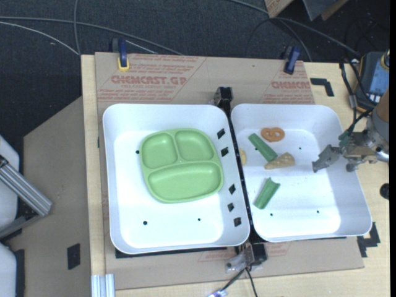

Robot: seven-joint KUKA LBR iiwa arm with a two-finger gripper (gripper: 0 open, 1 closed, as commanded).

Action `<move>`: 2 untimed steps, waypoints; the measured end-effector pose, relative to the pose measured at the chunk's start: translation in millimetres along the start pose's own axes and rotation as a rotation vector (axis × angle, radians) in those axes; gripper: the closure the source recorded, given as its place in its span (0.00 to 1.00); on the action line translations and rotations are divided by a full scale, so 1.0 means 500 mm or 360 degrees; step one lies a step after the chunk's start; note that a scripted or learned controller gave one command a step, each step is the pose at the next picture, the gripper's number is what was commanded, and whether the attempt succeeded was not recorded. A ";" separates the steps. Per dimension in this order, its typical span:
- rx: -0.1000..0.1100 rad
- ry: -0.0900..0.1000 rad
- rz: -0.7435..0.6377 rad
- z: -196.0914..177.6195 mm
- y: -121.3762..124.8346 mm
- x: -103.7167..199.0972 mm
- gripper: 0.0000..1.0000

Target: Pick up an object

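The jaws hover over the right bin (346,209), at its right side; I cannot tell their state. The pretzel (272,133), tan piece (280,161) and two green sticks (266,192) lie to their left.

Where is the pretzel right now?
The pretzel lies in the right bin, near its back wall, just right of the upper green piece and above the tan piece.
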State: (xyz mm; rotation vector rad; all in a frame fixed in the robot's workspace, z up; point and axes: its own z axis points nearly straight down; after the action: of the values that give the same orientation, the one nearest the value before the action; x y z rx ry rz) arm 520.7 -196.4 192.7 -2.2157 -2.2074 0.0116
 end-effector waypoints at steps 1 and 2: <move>-0.0023 -0.0006 -0.0006 -0.015 0.007 0.001 0.00; -0.0016 -0.0003 -0.0005 0.071 -0.003 0.000 0.00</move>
State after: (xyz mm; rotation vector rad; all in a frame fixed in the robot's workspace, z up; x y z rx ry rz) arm 518.8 -196.3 157.1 -2.2181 -2.2169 0.0021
